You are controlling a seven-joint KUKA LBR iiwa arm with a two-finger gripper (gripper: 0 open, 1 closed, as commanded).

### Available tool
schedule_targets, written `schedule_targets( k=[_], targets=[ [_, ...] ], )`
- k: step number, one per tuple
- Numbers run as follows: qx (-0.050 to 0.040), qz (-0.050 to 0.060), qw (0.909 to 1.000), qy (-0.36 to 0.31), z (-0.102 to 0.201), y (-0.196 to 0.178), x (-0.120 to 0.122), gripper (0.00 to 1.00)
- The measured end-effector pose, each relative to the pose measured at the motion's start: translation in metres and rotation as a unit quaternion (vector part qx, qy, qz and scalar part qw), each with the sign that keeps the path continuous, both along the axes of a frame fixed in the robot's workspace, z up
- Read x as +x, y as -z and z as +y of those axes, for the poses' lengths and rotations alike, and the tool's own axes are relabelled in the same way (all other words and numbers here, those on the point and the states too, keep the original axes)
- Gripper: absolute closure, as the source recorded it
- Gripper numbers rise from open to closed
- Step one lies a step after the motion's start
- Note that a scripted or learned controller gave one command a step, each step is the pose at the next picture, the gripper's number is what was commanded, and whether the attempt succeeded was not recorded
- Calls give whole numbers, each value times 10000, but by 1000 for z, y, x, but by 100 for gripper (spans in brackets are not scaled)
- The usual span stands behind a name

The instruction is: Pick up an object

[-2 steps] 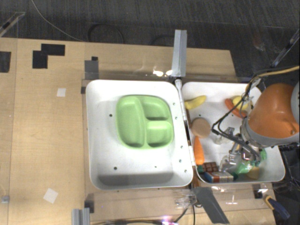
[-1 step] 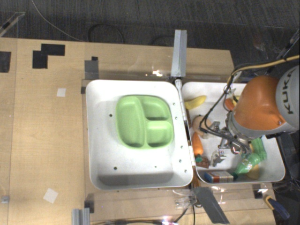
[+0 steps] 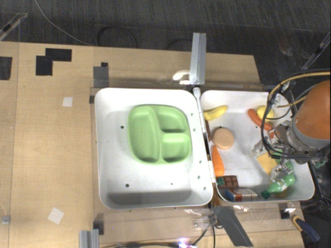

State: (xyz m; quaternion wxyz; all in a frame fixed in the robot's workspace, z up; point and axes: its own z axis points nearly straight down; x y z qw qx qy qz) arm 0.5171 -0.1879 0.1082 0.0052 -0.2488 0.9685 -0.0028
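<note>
Right bin (image 3: 235,138): arm (image 3: 310,120) hangs over far-right corner, hand (image 3: 279,161) near toys.

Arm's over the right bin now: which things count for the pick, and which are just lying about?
For the pick:
gripper, over the right bin
yellow wedge
green bottle
banana
round tan piece
carrot

Lying about:
green divided tray in the left bin

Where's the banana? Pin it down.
In the camera view, the banana lies in the right bin, at its upper left corner beside the divider, just above the round tan bun-like item.
</note>
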Motion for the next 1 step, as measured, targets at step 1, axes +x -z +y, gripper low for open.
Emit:
schedule_targets(
  k=[1],
  targets=[
    [-7, -20, 9999, -143, 9, 17, -2, 0]
  ],
)
